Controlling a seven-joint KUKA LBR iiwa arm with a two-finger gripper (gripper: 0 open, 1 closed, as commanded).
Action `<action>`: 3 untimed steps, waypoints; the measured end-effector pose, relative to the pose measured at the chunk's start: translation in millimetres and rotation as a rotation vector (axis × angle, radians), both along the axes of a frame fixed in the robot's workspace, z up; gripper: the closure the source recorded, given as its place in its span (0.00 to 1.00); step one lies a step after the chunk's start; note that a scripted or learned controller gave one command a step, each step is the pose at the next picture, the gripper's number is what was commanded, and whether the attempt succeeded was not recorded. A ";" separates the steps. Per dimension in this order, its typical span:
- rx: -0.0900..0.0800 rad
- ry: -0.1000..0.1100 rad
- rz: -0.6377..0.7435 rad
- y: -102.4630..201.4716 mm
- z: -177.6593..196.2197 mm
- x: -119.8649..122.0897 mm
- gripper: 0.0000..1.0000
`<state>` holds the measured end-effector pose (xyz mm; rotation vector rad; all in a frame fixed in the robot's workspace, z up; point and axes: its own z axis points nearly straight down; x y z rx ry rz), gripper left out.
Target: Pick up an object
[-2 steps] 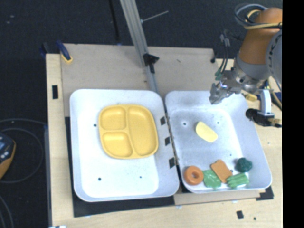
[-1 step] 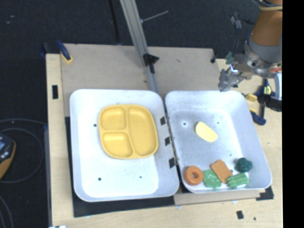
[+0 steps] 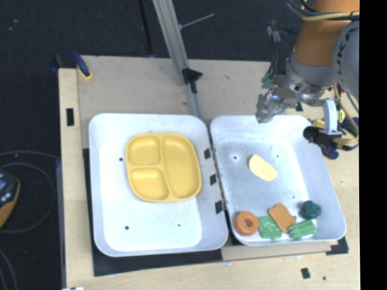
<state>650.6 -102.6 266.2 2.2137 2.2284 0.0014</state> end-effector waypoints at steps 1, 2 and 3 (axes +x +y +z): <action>0.000 0.001 0.000 53.0 -12.8 1.8 1.00; 0.001 0.000 0.001 105.6 -4.7 -1.8 1.00; 0.002 0.002 0.002 160.3 -0.4 -10.8 1.00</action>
